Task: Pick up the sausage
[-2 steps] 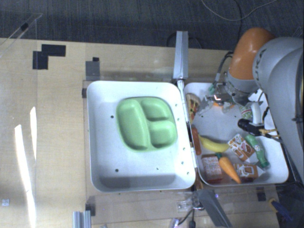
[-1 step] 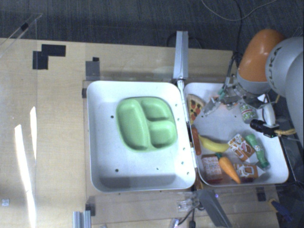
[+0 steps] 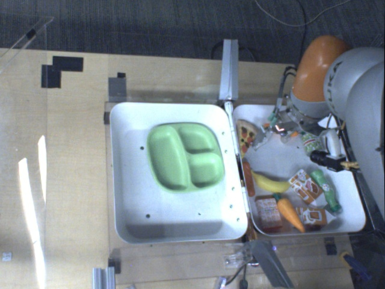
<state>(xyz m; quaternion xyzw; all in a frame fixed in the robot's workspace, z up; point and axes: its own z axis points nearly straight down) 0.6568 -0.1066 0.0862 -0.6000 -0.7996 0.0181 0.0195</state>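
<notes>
The left shallow white bin (image 3: 126, 221) holds a green three-compartment plate (image 3: 185, 155). The right white bin (image 3: 355, 218) holds the slim reddish-brown sausage (image 3: 247, 177) along its left wall — beside a yellow banana (image 3: 271, 183) and an orange carrot (image 3: 290, 214). The gripper (image 3: 278, 125) hangs over that bin's far end; its state cannot be told. Pale wooden bench (image 3: 60, 161) — dark carpet (image 3: 150, 11) beyond.

A green divided plate (image 3: 184, 155) lies in the middle of the left white bin (image 3: 129, 221). In the right white bin (image 3: 355, 218), a pizza slice (image 3: 245, 135) sits at the upper left, a banana (image 3: 271, 183) across the middle, and a carrot (image 3: 290, 214) near the lower edge, beside small printed packets (image 3: 306, 188).
</notes>
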